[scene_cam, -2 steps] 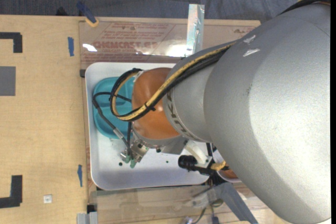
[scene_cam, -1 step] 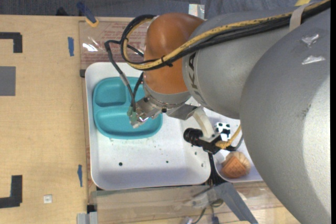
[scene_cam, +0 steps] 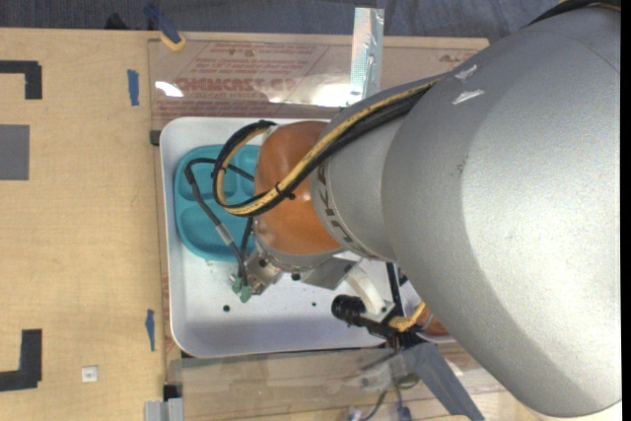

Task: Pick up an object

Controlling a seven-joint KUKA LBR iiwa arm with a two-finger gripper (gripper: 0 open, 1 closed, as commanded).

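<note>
camera view | centre-left: teal object [scene_cam: 202, 212] lying in white bin [scene_cam: 296, 330] | centre: gripper [scene_cam: 244, 286] low over bin floor just beside it, grip state cannot be told | progress: nothing visibly lifted, pick apparently still ahead

Grey arm [scene_cam: 473, 212] covers white bin [scene_cam: 197, 330], teal object [scene_cam: 202, 207].
</note>
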